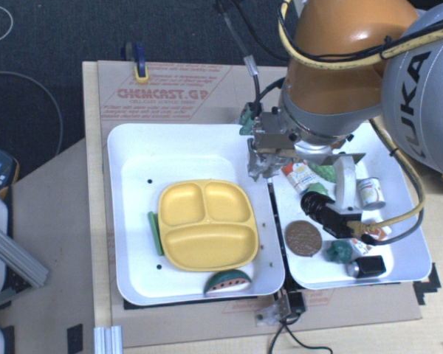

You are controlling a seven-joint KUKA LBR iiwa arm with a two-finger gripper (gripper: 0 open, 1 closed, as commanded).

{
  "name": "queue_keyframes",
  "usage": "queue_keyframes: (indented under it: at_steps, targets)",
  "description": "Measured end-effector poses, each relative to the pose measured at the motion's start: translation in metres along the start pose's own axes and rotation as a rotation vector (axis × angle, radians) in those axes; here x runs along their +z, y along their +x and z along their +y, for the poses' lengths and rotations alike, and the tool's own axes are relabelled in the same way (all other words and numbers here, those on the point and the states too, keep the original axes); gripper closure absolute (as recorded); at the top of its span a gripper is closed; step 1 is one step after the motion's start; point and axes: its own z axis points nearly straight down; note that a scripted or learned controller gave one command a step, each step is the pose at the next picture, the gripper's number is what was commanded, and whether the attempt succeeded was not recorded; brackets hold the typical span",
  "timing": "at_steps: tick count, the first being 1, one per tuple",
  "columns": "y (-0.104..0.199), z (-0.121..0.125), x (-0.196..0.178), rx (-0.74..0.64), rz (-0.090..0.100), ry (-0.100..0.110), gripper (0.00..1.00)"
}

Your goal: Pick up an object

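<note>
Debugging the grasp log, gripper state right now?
Gripper: cannot be told. It hangs low over the inner edge of the right bin, beside the left bin.

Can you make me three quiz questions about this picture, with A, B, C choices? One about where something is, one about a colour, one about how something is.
1. Where is the watermelon slice toy?
A. left bin, near its front edge
B. on the cardboard
C. right bin

2. What colour is the divided plate?
A. blue
B. yellow
C. red

3. How is the plate lying?
A. flat, open side up
B. upside down
C. standing on edge

Answers: 1 A, it lies in the left bin just below the plate. 2 B, the whole plate is yellow. 3 A, its three compartments face up.
</note>
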Motion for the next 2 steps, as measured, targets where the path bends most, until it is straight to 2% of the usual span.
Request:
queue_keyframes:
  at_steps: [1, 2]
  targets:
    - [-0.004, 0.052, 0.057, 0.002, 0.001, -0.006, 1.0]
    - [-0.003, 0.05, 0.044, 0.001, 0.003, -0.011, 1.0]
